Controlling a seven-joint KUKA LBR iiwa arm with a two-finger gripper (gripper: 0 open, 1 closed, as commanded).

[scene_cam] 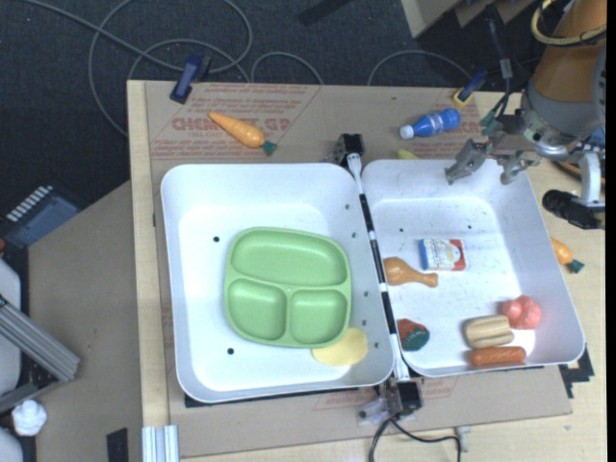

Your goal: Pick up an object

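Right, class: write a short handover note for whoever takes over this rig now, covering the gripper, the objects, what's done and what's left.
Gripper: above the right bin's far edge, fingers spread, holding nothing.
Right bin: small carton, chicken drumstick, hot dog bun, sausage, pink toy.
Left bin: green divided plate, yellow piece.
Done: nothing picked.
Left: lower, grasp one object, lift.

Setting: robotics lab test cell. Plywood desk [289,114] carries two white bins [192,219] clamped side by side, on dark carpet [77,133] with loose cables [125,27] trailing across it. Contents are toy props: plastic carrot [239,129], green divided plate [286,286], toy drumstick [408,273], toy hot dog [488,331]. Grey and orange arm [568,75] enters from the right.
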